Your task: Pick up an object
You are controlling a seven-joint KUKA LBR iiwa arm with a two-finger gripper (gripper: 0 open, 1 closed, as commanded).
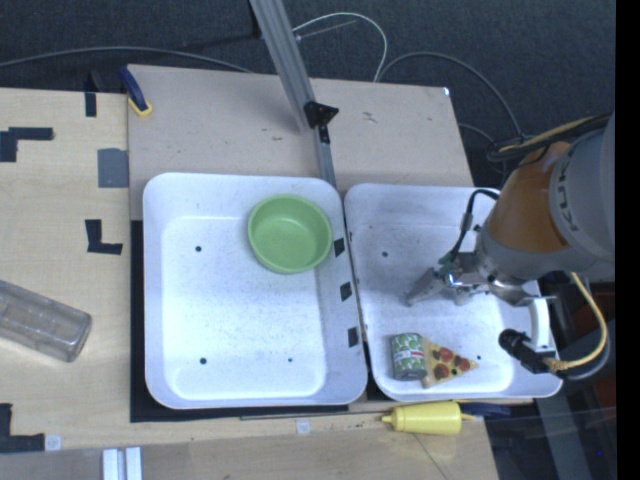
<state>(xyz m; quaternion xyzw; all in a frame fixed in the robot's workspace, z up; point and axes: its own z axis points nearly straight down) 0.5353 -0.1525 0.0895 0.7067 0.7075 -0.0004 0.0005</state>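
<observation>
Yellow and lying on its side, a mustard bottle (424, 419) rests on the bench at the near edge, just outside the right bin (400, 208) and nearer the camera than the gripper (425, 290); inside that bin, between the bottle and the gripper, a small green can (407, 355) stands touching a toy pizza slice (446, 362), both close to the near wall and a little toward the camera from the fingertips; the gripper itself sits low over the middle of the right bin's floor, its fingers pointing toward the left bin (165, 268), and they look spread apart with nothing visible between them, though the view is small and somewhat blurred there; behind it the arm (545, 213), grey with an orange band, comes in from the right side; well to the left of the fingertips, across the wall shared by the two bins, a green bowl (289, 233) sits upright in the far right part of the left bin, apart from the gripper; farther left still, on the bench outside the bins, a clear plastic container (38, 320) lies on its side; a grey pole (285, 48) slants in from the far side toward the junction of the bins; thin cables (350, 20) loop over the dark floor beyond.
</observation>
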